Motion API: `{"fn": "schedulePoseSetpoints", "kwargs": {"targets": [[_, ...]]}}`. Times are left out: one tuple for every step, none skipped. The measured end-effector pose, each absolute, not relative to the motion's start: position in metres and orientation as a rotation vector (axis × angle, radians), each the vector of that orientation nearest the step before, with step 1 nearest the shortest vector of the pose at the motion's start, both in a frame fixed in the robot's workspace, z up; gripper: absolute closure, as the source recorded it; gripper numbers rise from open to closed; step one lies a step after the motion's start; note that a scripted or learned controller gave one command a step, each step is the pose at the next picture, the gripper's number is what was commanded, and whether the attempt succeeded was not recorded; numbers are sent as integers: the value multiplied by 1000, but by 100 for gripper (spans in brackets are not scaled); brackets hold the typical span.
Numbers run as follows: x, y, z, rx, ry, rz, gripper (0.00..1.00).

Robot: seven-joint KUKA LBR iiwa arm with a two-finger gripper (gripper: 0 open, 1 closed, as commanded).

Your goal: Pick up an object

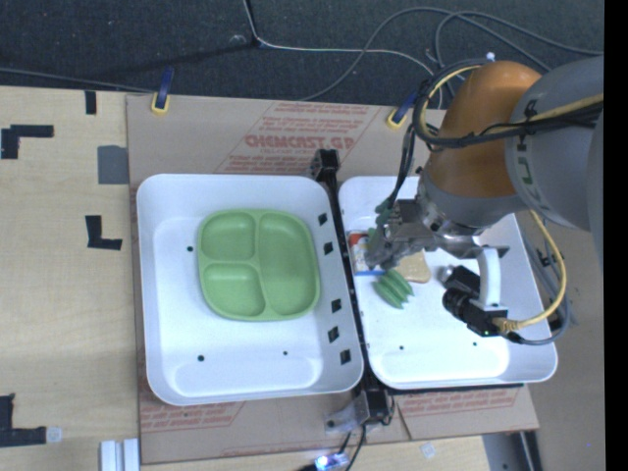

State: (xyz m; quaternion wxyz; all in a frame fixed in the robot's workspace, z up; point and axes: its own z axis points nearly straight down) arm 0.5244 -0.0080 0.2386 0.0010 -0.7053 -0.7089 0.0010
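The arm (491, 135) hides most of the small objects (388, 263) (right bin).

Even, bright light; slight softness.

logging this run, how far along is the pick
Done: the arm has reached into the right bin, and the end effector sits low over the small cluster of items at that bin's left side, next to a green ridged object. In hand: nothing visibly gripped. Left: the grasp and lift. The green divided plate lies in the left bin.
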Motion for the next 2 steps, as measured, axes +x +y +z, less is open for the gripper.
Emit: {"fn": "schedulePoseSetpoints", "kwargs": {"targets": [[551,36,235,-2214,-2227,0,100],[564,78,235,-2214,-2227,1,100]]}}
